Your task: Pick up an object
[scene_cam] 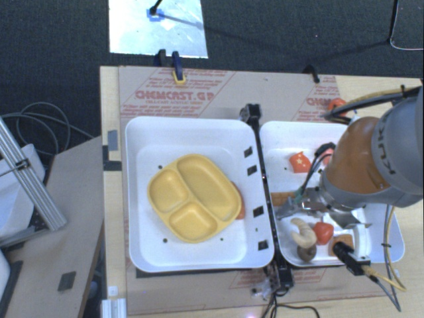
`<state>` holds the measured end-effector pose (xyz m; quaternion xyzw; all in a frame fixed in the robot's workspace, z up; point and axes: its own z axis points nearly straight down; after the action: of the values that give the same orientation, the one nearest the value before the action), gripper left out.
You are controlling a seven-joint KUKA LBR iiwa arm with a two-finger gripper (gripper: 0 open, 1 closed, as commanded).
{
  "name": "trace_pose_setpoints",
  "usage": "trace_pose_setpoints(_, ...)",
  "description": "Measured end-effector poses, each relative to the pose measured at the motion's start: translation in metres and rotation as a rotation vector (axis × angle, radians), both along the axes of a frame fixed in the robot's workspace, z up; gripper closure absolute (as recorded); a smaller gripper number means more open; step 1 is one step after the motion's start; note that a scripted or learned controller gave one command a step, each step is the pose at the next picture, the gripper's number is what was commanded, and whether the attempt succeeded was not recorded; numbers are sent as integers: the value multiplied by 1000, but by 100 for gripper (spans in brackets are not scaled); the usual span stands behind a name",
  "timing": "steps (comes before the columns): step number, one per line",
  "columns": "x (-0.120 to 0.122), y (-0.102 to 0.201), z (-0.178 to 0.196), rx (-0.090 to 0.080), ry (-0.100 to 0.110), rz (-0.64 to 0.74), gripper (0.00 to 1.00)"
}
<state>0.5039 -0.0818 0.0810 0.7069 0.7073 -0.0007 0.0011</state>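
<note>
Yellow divided tray [194,197] in left bin [142,177], arm [371,158] over right bin [281,138]

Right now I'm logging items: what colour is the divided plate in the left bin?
Yellow; the divided plate shows in the camera view.

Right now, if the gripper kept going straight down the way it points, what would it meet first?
Probably the mushroom-shaped toy lying below the gripper in the right bin, though depth is hard to judge from this view.

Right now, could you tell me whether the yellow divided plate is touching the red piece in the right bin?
Apart. The camera view shows the yellow divided plate in the left bin, the red piece in the right bin.
</note>
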Motion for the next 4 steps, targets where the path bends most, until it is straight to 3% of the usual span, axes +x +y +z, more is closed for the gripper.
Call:
trace_pose_setpoints(1,144,-132,114,-12,-24,-1,0)
trace_pose_setpoints(2,164,-122,-1,7,7,4,0)
trace_pose_setpoints(3,167,-124,17,-1,-7,6,100)
trace_pose_setpoints(4,103,-120,82,2,-2,-2,100)
